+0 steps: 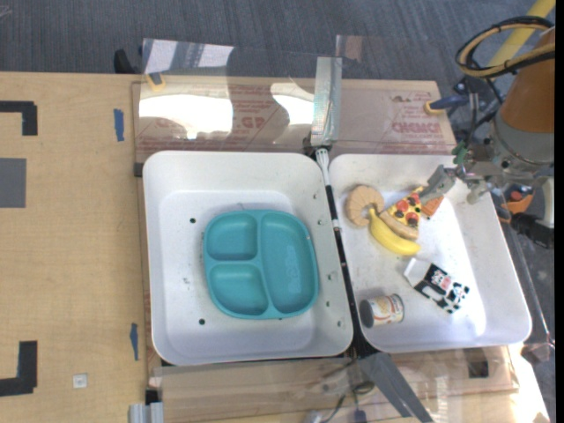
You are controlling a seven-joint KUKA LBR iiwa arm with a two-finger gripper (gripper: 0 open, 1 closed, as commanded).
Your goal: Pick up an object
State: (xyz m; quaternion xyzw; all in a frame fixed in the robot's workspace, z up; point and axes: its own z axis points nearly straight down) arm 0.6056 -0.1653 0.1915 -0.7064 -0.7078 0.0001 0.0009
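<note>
Hovering at right bin's upper edge

Gripper (448, 181) at upper right of frame, by pizza slice (410, 208) and banana (392, 233); can't tell its state; likely lining up a pick; teal plate (261, 263) sits centre-left

I see bright, even overhead light, glare on the clear panel (189, 113) behind the bins, soft shadows, slight blur.

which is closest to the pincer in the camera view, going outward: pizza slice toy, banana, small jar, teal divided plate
Measured from the pincer at the right bin's far edge:
1. Pizza slice toy, just beside it toward the bin's middle.
2. Banana, lying next to the pizza slice, a bit farther in.
3. Small jar, on its side near the right bin's front edge.
4. Teal divided plate, over in the left bin.
</note>
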